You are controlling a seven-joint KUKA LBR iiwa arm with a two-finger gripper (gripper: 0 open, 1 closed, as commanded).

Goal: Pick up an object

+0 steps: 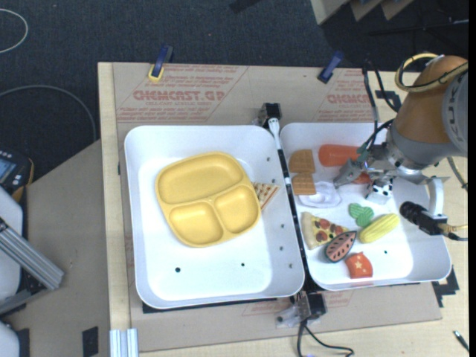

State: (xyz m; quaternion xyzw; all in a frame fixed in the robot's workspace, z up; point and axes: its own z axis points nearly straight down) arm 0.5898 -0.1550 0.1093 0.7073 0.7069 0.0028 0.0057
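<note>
Camera view, cardboard sheet (223, 88) printed "CHEMCAST GP", gripper (362, 171) over right bin (428, 262)

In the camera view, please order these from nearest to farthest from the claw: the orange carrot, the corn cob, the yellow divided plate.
1. The orange carrot, just left of the claw, at the far side of the right bin.
2. The corn cob, below the claw, nearer the front of the right bin.
3. The yellow divided plate, far to the left, in the left bin.
</note>
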